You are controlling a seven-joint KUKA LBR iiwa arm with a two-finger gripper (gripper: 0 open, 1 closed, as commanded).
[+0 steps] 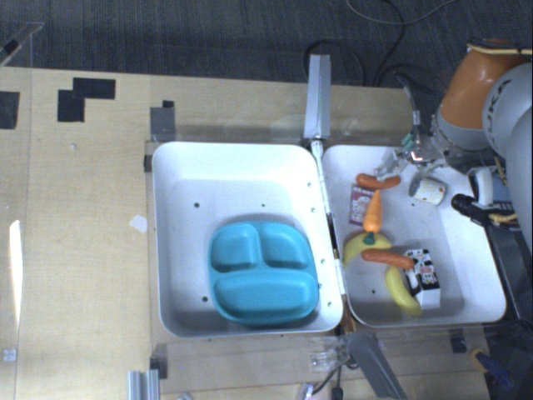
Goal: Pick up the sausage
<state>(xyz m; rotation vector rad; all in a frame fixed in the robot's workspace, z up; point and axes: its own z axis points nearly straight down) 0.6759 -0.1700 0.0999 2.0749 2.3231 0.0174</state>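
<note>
Wooden bench point(75, 248), dark carpet behind. Blue tray point(263, 271) in left bin point(175, 223). Gripper point(410, 158) over right bin point(475, 298) near sausage point(377, 182); jaw state unclear.

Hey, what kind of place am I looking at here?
Probably a robotics lab test bench: a grey and orange robot arm reaches over two shallow white plastic bins, one holding toy food such as a yellow plastic banana.

Bins point(179, 248) smooth white plastic; blue tray point(262, 272) glossy plastic; bench point(83, 223) pale matt wood; sausage point(386, 258) shiny.
</note>
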